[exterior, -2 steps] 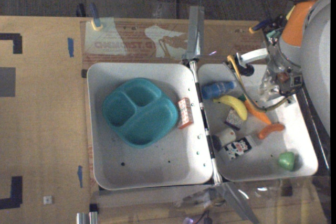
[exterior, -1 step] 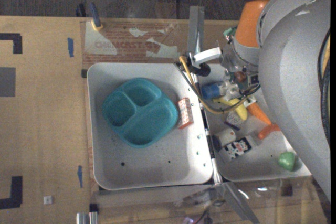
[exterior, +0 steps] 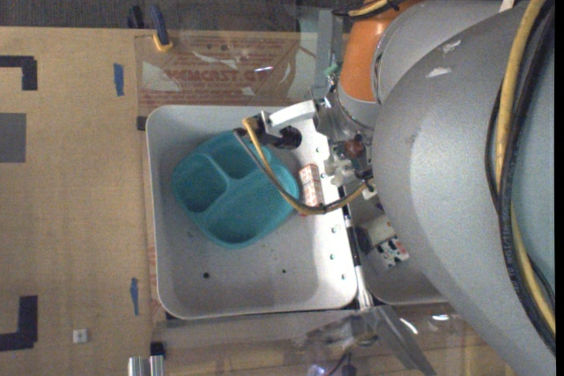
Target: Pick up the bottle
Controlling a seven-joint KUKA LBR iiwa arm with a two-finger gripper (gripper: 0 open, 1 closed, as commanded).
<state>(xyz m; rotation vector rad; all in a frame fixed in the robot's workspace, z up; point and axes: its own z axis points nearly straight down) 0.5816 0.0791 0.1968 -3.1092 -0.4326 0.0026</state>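
In the camera view, the grey arm [exterior: 441,154] comes in from the right and covers most of that side, its orange band [exterior: 363,57] above the top right corner of the left bin [exterior: 176,269]. The gripper [exterior: 337,161] sits low over this bin's right wall, about halfway along it. Its working end is tucked under the wrist, so I cannot tell whether it is open or closed, or whether it grips anything.

A teal divided tray [exterior: 225,189] lies on the bin floor, in the upper middle. Its right end reaches close to the gripper. The rest of the floor, toward the bottom edge and the left wall, is bare white apart from a few dark specks.

Just past the tray's right end, against the bin's right wall and right beside the gripper, is a small thing with a red-and-white label [exterior: 308,182]. I take it to be the bottle (too little of it shows to be sure). It seems to sit at floor level rather than raised, though the wrist hides how it meets the gripper.

As a judgement: the approach is done, since the gripper is down at the likely target. A firm grasp is not confirmed and the lift is not yet made, so the main part of the task is left. The tray's closeness could get in the way when the gripper closes.
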